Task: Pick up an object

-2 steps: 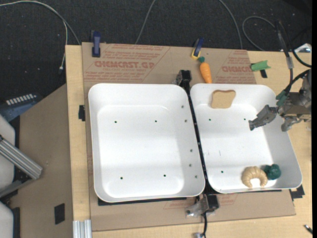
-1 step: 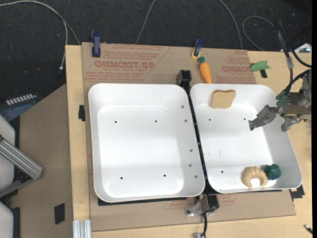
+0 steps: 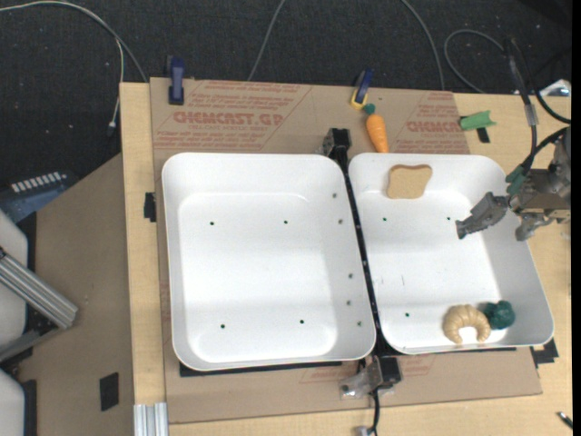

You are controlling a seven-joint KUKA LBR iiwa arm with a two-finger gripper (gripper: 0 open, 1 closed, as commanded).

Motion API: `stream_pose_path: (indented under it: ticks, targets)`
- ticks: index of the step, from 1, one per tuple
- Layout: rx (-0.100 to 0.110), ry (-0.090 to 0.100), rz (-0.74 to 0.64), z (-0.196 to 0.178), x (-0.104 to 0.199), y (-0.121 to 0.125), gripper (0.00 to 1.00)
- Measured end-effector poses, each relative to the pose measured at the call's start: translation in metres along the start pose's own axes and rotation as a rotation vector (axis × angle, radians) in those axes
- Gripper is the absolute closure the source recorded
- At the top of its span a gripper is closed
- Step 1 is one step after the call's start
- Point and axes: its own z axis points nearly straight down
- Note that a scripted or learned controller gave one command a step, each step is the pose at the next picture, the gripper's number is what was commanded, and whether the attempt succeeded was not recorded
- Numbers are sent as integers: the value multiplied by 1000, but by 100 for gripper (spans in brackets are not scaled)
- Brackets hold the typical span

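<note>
Nearest, a tan croissant-shaped toy (image 3: 466, 323) lies touching a dark green lump (image 3: 498, 313) in the right white bin (image 3: 436, 271), while the spread, empty hand (image 3: 495, 218) hovers above, needing descent onto one.

Lighting is bright and even, coming from overhead. The 2 white bins (image 3: 263, 262) read close to blown out, with faint grey shading along their rims and only soft, short shadows beneath the objects inside. The dark carpet (image 3: 272, 25) beyond the bench stays grainy and underexposed. Focus is fairly sharp at centre, while the gripper (image 3: 499, 214) at the right edge looks slightly soft.
</note>
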Motion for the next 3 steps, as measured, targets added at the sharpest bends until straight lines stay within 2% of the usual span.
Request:
stream_pose_path:
  ticks: [3]
  targets:
    - [0, 0, 0, 0, 0, 0, 0]
